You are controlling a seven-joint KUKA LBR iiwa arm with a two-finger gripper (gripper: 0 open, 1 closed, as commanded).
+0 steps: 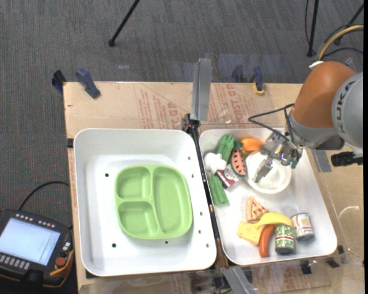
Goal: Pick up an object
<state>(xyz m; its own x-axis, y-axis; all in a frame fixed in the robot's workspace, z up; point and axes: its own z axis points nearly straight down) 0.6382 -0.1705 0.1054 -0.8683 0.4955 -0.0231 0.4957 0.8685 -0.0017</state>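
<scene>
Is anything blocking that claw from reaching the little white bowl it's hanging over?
Nothing visible does. The gripper sits right above the white bowl in the right bin; the watermelon slice and orange piece lie beside it.

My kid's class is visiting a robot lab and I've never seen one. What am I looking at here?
This is one camera fixed above a bench, looking down at a slant. The grey and orange shape at right is a robot arm; its gripper, a two-finger claw, hangs over a white bowl. Its fingers look spread, with nothing between them. Two white bins sit side by side. The left bin holds a green divided plate. The right bin holds toy food: a banana, a watermelon slice, green vegetables and two small cans.
</scene>
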